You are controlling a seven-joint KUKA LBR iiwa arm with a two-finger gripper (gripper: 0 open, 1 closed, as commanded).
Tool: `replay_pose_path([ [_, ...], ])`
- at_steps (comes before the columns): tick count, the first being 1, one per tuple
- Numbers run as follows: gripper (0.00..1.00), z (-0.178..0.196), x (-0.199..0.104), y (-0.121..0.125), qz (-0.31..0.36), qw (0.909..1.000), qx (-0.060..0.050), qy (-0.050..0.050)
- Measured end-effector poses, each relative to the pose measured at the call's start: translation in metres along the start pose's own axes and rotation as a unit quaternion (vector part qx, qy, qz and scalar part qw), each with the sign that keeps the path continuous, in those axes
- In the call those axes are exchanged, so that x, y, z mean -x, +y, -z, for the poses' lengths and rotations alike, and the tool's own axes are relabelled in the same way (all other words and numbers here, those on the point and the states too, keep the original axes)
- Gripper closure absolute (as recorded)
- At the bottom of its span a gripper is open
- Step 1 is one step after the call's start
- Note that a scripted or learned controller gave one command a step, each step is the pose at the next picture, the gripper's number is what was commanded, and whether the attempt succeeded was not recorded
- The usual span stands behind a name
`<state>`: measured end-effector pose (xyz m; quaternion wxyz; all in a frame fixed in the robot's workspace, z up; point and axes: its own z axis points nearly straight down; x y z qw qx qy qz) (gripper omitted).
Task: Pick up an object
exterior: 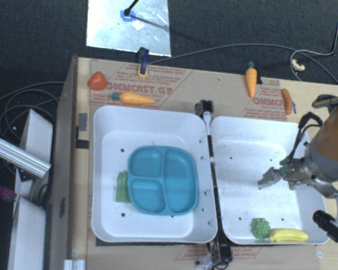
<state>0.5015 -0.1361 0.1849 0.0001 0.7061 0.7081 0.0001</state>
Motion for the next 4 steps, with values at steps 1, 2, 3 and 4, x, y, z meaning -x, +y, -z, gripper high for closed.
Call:
replay_pose_path([
  [1,0.0,-0.045,0.046,0.059,-0.001,1.0,0.0,0.0],
  [2,0.0,-0.076,0.057,0.167,0.001,1.0,0.001,0.0],
  [3,1.0,-0.064,0.058,0.168,0.003,1.0,0.003,-0.002],
  [4,1.0,-0.053,0.058,0.169,0.005,1.0,0.005,-0.003],
])
